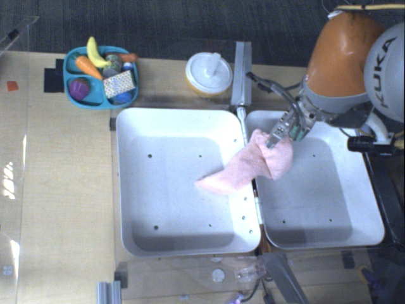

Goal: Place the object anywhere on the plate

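Over 2 white bins (158,233), pink cloth (250,166) hiding claw (278,138) tips.

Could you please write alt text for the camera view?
The gripper holds up one end of a pink cloth that drapes across the divide between the left bin and the right bin. A blue plate of toy food sits behind.

"KUKA" lettering partly readable on the grey arm (385,75), no other legible text

One fixed camera looks down slantwise on both bins (126,189).
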